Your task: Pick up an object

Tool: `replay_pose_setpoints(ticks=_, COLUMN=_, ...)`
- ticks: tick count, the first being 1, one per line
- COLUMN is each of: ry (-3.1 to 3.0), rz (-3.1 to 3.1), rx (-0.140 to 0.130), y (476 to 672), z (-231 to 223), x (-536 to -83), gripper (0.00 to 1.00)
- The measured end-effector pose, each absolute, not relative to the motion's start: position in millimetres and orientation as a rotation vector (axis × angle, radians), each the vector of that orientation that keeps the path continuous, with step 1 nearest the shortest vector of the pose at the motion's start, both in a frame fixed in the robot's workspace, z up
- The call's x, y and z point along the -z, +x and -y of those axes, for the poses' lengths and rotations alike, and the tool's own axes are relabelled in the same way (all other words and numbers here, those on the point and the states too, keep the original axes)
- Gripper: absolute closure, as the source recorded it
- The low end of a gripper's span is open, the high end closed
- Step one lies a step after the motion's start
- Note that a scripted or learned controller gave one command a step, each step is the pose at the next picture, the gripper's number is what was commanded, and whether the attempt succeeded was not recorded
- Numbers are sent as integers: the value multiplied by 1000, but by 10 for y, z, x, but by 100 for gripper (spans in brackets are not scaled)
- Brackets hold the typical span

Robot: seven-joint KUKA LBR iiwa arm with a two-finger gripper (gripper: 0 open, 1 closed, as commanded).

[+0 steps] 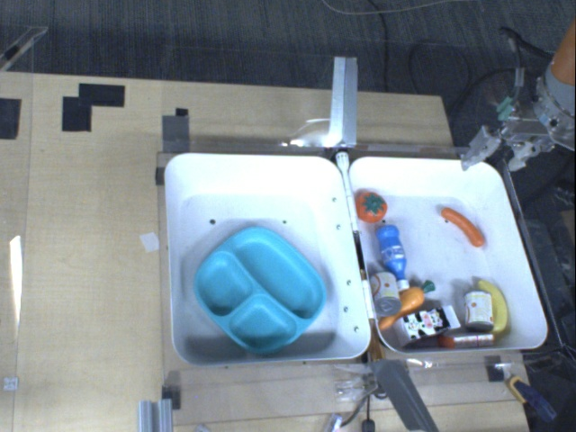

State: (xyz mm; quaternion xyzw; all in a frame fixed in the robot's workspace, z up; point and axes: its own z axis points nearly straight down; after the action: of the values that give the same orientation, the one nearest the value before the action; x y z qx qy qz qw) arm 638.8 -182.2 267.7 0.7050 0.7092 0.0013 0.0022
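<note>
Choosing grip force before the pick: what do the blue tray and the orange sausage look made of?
The blue tray looks like hard moulded plastic: uniform colour, smooth rounded compartments, faint sheen. The sausage in the right bin looks like a plastic or rubber toy, smooth and evenly orange; which of the two I cannot tell.

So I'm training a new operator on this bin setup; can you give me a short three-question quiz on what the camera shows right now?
1. True or false: the blue divided tray lies in the left bin.
2. Which item lies nearest the tool? A) banana B) sausage C) blue bottle
3. Fill in: the tomato sits beside the ____ between the bins.

Key: 1 true. 2 B; the tool hovers over the right bin's far right corner. 3 divider.
</note>
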Motion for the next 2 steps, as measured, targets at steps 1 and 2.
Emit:
replay_pose_setpoints(ticks=1, ry=2138, rz=-2295, rx=-4, y=6016, z=2034, x=-952, gripper=0)
replay_pose_setpoints(ticks=2, ry=2133, rz=-2292, rx=-9, y=6038, z=2032, x=-1076, gripper=100)
